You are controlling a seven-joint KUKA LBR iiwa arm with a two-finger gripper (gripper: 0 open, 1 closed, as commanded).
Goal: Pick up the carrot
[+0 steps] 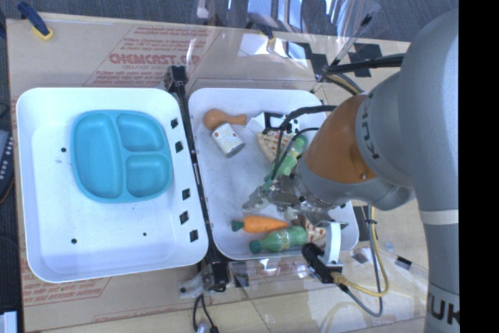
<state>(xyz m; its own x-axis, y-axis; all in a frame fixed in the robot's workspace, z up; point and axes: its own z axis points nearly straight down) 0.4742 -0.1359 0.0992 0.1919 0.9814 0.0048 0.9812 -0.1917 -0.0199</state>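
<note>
**Carrot crowded at the near wall, jaws hovering close**

The carrot (263, 224) lies flat in the right bin (234, 191), toward six o'clock of its floor, orange tip pointing to three o'clock. A green bottle (279, 239) lies just beside it on the six o'clock side, parallel and possibly touching. The jaws (269, 197) sit just above the carrot at its twelve o'clock; whether they are open or closed I cannot tell, and nothing shows between them.

Likely trouble: a descent could catch the bottle along with the carrot, or nudge the carrot against the bin wall so it rolls out of the pinch. The arm's wrist also hides the carrot's three o'clock end.

Count: one carrot, one green bottle, one drumstick-like toy (224, 119), one small white block (228, 140), one further green item (287, 158) partly hidden, and two bins. The left bin (39, 191) holds one blue divided plate (122, 154).
</note>
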